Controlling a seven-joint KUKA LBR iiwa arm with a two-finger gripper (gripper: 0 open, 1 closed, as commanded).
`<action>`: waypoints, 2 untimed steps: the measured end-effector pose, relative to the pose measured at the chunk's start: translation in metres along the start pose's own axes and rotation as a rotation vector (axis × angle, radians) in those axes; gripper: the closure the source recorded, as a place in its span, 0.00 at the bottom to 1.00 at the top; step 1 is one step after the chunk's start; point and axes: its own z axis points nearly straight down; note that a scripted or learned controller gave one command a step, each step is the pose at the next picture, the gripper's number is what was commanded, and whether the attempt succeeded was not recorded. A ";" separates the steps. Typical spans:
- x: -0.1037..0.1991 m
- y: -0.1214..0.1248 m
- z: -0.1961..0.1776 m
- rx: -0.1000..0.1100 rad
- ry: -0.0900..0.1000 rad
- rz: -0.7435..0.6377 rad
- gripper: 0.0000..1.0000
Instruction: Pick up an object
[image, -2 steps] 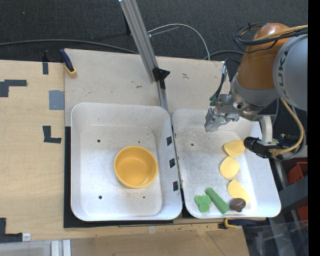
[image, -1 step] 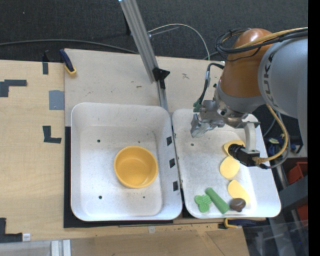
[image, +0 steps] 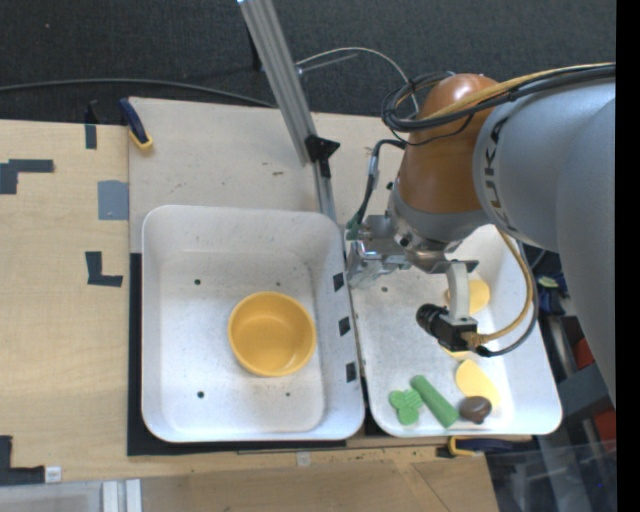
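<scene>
no pick is judged done yet: the grey metal gripper (image: 372, 252), whose opening cannot be told, is seen by the left wall of the right shallow white bin (image: 395, 340), with 1 green plastic stick (image: 435, 400) untouched at that bin's near edge and 1 round yellow plastic bowl (image: 271, 332) left in the left shallow white bin (image: 160, 300).

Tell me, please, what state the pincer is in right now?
Pincer: open or closed cannot be told from this view; it sits over the upper left part of the right bin.
</scene>
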 end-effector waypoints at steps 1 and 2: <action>0.064 -0.006 -0.003 -0.002 0.001 -0.003 1.00; 0.059 -0.006 -0.003 -0.002 -0.001 0.003 0.00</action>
